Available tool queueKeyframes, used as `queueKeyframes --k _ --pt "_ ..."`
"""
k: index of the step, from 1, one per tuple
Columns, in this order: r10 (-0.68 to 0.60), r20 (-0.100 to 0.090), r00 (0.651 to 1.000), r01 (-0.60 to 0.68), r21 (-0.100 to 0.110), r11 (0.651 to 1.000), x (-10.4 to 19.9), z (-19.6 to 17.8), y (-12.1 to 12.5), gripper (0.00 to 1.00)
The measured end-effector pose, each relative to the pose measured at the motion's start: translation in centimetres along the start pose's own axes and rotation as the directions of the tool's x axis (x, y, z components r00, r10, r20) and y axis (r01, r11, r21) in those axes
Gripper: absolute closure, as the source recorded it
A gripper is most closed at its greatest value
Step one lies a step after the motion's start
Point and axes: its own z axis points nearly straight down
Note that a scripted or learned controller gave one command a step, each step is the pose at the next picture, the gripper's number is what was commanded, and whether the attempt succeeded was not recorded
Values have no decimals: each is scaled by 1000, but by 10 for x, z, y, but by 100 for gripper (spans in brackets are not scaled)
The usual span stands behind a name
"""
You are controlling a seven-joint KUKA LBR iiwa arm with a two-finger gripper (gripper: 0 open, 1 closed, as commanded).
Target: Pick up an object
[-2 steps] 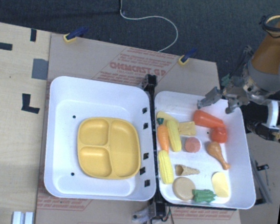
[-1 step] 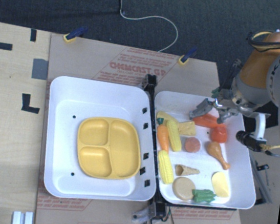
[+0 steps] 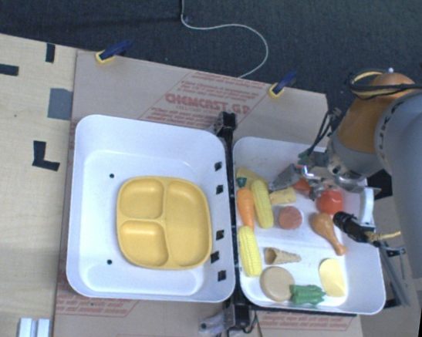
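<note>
A wooden desk [image 3: 4,197] carries a cardboard sheet [image 3: 198,96] and, on it, two shallow white bins side by side. The grey arm [image 3: 413,145], its orange band [image 3: 362,119] showing above the wrist, reaches in from the right and bends down over the far end of the right bin [image 3: 369,291], where its gripper [image 3: 303,178] sits low among the toy food; whether anything is caught there cannot be told, as the view does not show how it stands. The left bin [image 3: 88,209] holds a yellow divided plate [image 3: 164,222], lying flat near the bin's middle. In the right bin, two ears of corn lie along the left wall, one [image 3: 262,204] near the far end and one [image 3: 249,251] nearer the camera, with a carrot [image 3: 245,206] just beside the farther ear. A drumstick [image 3: 329,232] lies right of centre, a red tomato [image 3: 331,201] just beyond it and close to the gripper. A yellow lemon slice [image 3: 333,276] rests toward the near right corner, a round tan cookie [image 3: 276,282] touches a green vegetable [image 3: 307,295] at the near wall, and an ice-cream cone [image 3: 283,256] lies on its side mid-bin. A pinkish round piece [image 3: 290,218] sits between the corn and the drumstick. A white cable [image 3: 230,30] loops over the dark floor beyond the desk.
</note>
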Motion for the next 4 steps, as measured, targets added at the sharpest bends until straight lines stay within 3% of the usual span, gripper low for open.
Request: queueKeyframes --k 1,2,4 --pt "0 2 1000 0 -7 1000 2 13 1 0" --pt "-2 3 1000 2 -10 1000 1 2 3 100" --pt "2 2 1000 -2 -10 1000 1 -86 -6 100"
